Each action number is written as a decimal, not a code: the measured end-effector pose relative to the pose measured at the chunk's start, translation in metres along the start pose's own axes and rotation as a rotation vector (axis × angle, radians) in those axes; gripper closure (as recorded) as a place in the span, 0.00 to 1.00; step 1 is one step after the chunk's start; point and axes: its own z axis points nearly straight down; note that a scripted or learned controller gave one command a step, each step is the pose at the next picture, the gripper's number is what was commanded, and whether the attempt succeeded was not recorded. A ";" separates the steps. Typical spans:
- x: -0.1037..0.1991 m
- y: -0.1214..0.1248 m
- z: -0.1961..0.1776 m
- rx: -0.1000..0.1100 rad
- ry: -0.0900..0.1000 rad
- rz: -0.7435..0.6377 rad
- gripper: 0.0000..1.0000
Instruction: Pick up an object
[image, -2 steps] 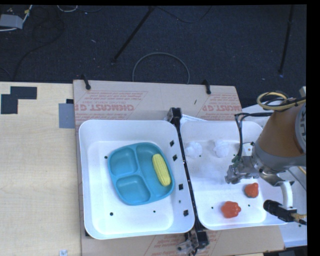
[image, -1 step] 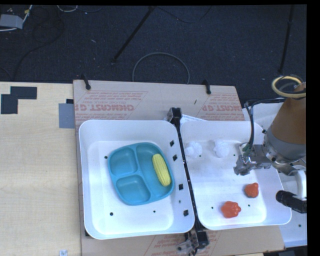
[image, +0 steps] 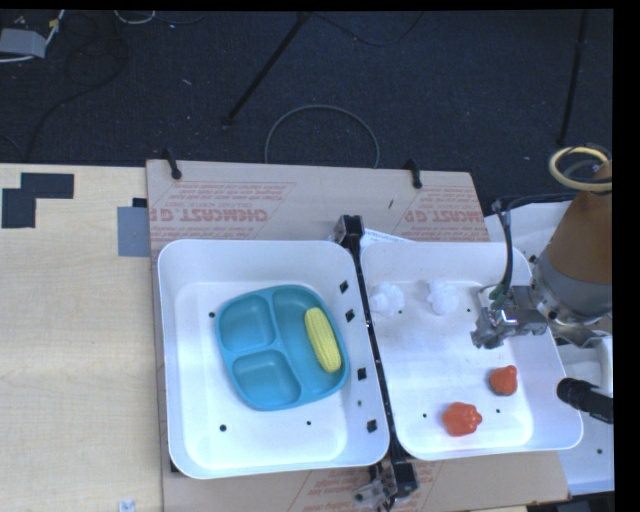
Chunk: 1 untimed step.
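My pincer (image: 489, 330) hovers at the frame's right, grip state unclear; next I descend onto the orange piece (image: 503, 380) below.

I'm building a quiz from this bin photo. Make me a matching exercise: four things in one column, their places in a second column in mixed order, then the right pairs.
Things:
1. corn cob
2. blue tray
3. larger orange-red piece
4. gripper

Places:
A. near the front edge of the right bin
B. in the blue tray's long right compartment
C. over the right bin, close to its right wall
D. in the left bin

Pairs: 1-B, 2-D, 3-A, 4-C
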 end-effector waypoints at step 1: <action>0.054 0.009 0.008 0.003 0.002 -0.004 1.00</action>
